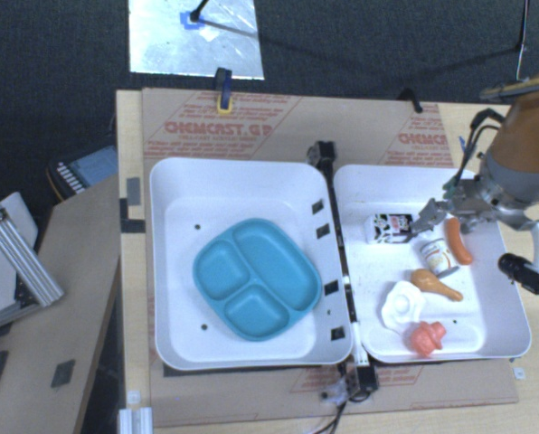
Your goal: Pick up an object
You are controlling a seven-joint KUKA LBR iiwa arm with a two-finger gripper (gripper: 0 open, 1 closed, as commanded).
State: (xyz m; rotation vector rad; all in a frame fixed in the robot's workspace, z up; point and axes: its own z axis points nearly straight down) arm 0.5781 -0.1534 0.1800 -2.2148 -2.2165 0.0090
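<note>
The right bin [505,328] holds several small items. A black-and-white carton [390,228] lies near its left wall, with an orange sausage-shaped piece [458,242] and a small white jar [436,258] further right. Below them lie a tan drumstick-shaped piece [438,285], a white lump [402,306] and a pink toy [425,336]. My gripper [430,215] reaches in from the right, low over the bin's upper middle. It sits just right of the carton and above the jar. Nothing visibly hangs from it.
The left bin [174,242] carries a blue divided plate [256,278]. A black clamp strip [335,242] runs between the bins. A black part [525,274] juts over the right bin's right rim. Cardboard [251,125] lies under both bins.
</note>
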